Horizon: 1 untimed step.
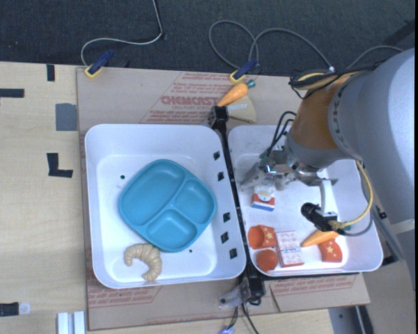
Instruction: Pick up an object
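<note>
Fingers (267, 175) hang over the right bin (362, 259), their metal tips just above a small white carton (263, 199); whether they are spread or closed I cannot tell from here. That carton has a red top band and a blue strip below, and lies flat on the bin floor. Nearer the front rim sit a red block (262, 236), a red disc (267, 259), a pink-and-white packet (289, 248), a toy carrot (321, 238) and a red wedge (333, 252). Over in the left bin (97, 152) lie a blue divided plate (168, 204) and a croissant (145, 259).

cardboard sheet (188, 99), blue clamps (245, 69), cables (153, 19)
</note>
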### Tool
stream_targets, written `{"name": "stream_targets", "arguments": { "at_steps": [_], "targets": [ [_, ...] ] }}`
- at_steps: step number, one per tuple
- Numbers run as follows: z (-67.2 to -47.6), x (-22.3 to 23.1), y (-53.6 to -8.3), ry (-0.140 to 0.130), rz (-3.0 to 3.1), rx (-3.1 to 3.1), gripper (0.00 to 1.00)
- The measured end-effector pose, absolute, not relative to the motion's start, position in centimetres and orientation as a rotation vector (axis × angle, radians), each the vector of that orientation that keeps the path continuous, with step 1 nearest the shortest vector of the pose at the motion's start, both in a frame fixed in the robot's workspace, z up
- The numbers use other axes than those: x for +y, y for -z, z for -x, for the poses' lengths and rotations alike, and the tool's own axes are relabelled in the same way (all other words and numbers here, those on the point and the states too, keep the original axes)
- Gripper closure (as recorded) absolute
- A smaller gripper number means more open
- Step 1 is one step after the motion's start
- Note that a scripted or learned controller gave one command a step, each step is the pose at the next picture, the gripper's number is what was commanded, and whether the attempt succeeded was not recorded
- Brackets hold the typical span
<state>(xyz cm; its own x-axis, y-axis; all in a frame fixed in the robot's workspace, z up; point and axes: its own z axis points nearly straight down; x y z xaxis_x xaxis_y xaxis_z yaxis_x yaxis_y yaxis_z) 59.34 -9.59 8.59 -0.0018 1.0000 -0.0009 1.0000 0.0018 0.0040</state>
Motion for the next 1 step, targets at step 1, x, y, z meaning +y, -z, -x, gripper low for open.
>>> {"name": "stream_targets", "arguments": {
  "at_steps": [1],
  "targets": [
    [-59.31,-9.65,-9.54,-0.001,-2.218,2.220,1.00]
  ]
}}
